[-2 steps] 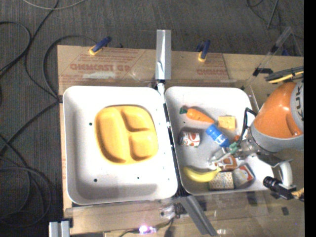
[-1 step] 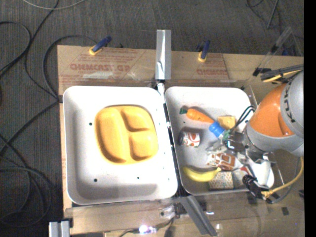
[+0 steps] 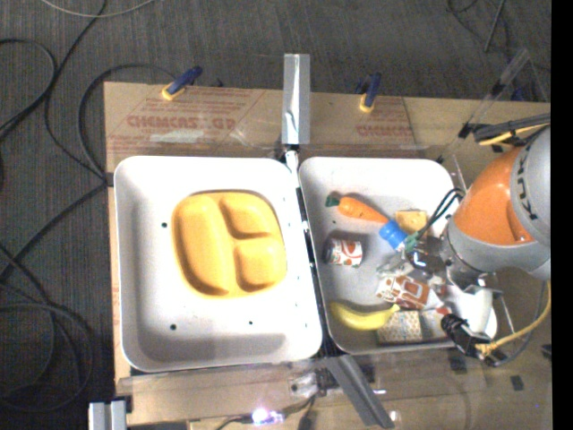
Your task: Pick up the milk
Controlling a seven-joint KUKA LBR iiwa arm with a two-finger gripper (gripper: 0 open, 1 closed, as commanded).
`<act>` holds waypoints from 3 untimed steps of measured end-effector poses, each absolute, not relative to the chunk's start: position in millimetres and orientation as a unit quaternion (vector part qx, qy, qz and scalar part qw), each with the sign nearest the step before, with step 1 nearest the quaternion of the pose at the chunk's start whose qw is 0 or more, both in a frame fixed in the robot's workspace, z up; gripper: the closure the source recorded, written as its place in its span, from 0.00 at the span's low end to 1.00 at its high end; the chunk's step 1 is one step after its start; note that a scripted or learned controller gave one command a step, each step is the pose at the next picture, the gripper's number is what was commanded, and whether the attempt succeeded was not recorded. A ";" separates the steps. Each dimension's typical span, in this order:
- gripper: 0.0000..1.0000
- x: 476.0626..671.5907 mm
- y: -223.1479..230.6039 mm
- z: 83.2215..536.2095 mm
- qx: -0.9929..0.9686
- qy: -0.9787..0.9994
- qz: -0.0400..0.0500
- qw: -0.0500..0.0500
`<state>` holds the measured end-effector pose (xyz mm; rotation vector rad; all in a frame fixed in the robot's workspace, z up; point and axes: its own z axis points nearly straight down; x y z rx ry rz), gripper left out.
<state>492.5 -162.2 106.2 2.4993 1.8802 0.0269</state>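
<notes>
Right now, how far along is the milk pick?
Done: the arm has reached into the right bin and the gripper sits low by the milk carton. In hand: nothing I can confirm; whether the carton is between the fingers can't be seen. Left: a clear grasp and lift, since the carton lies on the bin floor beside the banana.

We see a dark grey carpet floor around the bench, with thin cables lying on it at the left. A brown cardboard sheet covers the bench's far edge, held by 2 clamps.
</notes>
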 end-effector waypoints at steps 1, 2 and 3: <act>1.00 483.8 -66.0 182.7 0.711 0.704 -0.001 -0.001; 1.00 484.4 -15.5 213.1 0.584 0.812 -0.001 0.000; 1.00 482.6 79.7 182.4 0.503 0.864 -0.001 -0.002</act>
